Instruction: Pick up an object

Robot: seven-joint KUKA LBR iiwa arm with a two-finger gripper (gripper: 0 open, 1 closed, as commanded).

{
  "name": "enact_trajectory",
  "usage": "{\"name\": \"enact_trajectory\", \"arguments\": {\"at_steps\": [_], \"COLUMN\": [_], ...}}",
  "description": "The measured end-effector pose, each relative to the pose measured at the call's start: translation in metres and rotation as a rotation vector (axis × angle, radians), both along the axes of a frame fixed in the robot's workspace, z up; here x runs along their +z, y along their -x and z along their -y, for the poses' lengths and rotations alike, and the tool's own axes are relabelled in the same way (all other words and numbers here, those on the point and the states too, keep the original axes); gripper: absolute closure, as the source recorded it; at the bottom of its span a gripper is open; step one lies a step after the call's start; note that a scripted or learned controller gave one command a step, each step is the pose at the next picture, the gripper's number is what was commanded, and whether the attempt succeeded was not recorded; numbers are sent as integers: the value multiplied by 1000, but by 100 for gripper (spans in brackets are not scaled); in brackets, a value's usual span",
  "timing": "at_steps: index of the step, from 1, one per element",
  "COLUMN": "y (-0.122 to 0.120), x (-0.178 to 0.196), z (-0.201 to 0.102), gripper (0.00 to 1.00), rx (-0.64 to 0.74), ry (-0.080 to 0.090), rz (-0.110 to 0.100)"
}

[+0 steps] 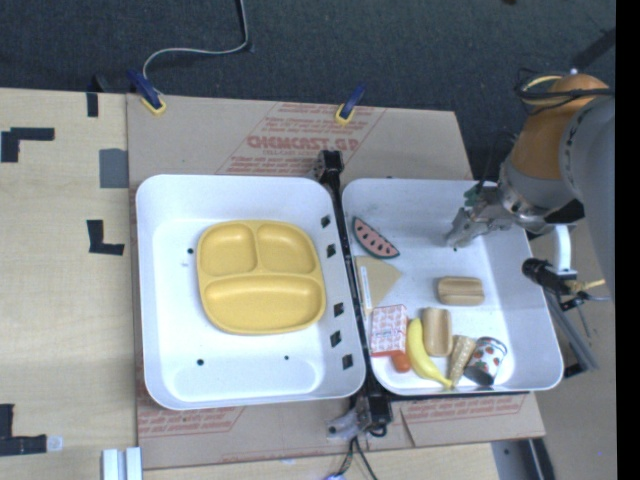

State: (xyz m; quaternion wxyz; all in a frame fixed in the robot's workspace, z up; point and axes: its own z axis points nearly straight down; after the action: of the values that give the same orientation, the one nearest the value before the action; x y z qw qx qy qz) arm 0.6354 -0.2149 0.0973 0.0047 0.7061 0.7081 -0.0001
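The gripper [462, 230] hangs over the bare upper part of the right bin [520, 368], its narrow-set fingers holding nothing. The toys lie lower: a bread piece [460, 290] nearest, a watermelon slice [374, 239] to its left, a banana [424, 354] below. Judged an approach; next it must drop onto one.

Right bin [430, 193]: far floor open under my pincer [462, 230]; near half crowded by banana [424, 356], bread [459, 290], watermelon slice [375, 239] at left.
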Motion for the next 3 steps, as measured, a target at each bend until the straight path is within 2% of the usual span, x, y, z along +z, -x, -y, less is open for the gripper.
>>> {"name": "enact_trajectory", "arguments": {"at_steps": [1, 2, 3], "y": [0, 0, 0], "x": [0, 10, 9], "z": [0, 0, 0], "gripper": [0, 100, 0], "rx": [0, 1, 1], "ry": [0, 0, 0], "rz": [0, 0, -1]}}
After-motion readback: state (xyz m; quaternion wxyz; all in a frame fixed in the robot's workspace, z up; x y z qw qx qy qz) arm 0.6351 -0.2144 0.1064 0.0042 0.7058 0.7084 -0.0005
